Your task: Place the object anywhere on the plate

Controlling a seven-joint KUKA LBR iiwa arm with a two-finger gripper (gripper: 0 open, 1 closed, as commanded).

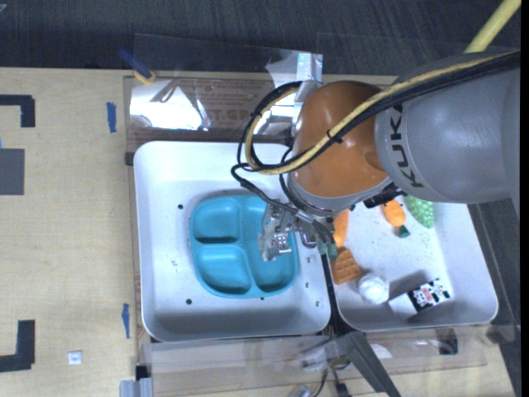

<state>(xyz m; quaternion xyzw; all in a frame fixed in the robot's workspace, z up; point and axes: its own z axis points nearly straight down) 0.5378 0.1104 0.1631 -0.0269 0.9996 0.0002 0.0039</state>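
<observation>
Camera view placed the gripper over the blue plate; we could not tell the jaws' state. The object, possibly the orange piece, lay in the right bin. We advised confirming the grasp first.

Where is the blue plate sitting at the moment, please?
The blue plate lies in the left white bin, with the gripper over its right edge.

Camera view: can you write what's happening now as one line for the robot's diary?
tool: over blue plate, right side | left bin: plate | right bin: toys
</observation>
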